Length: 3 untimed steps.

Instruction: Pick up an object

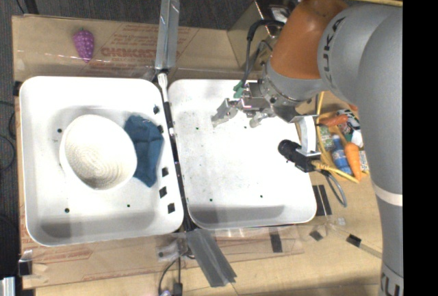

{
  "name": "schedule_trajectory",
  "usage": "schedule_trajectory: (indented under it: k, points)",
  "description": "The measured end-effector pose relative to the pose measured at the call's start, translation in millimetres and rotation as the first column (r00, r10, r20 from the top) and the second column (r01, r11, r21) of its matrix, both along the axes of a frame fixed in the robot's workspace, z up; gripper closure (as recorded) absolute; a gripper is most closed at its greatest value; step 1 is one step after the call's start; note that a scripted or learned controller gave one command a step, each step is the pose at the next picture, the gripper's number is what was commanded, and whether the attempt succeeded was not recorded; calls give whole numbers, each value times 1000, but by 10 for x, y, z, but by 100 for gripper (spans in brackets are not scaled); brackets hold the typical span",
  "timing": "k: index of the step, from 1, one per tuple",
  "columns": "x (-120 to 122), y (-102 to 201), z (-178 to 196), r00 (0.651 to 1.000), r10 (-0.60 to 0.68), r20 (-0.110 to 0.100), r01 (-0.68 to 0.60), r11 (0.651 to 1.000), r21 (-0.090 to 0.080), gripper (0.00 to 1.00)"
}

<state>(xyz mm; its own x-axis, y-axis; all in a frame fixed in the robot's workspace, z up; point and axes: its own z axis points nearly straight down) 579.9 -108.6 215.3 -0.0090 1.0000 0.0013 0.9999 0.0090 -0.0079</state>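
Note:
A white woven dome-shaped object (99,151) lies in the left bin (41,219). A crumpled blue cloth (146,148) rests against its right side. My gripper (238,116) hangs over the back of the right bin (233,209), well to the right of both objects. Its fingers (222,111) are spread open and hold nothing.
A purple grape-like object (83,44) lies on the cardboard behind the left bin. Orange and coloured tools (342,144) sit on the bench to the right of the right bin. A grey divider bar (166,28) runs between the bins at the back.

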Motion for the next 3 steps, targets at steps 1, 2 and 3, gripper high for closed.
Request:
schedule_trajectory:
  k: [1,2,3]
  points:
    - [418,-540,1282,947,-320,5,320,947,-3,0]
    - [773,-836,2083,736,-677,5,677,736,-3,0]
    - [697,-932,2241,641,-767,4,767,641,-5,0]
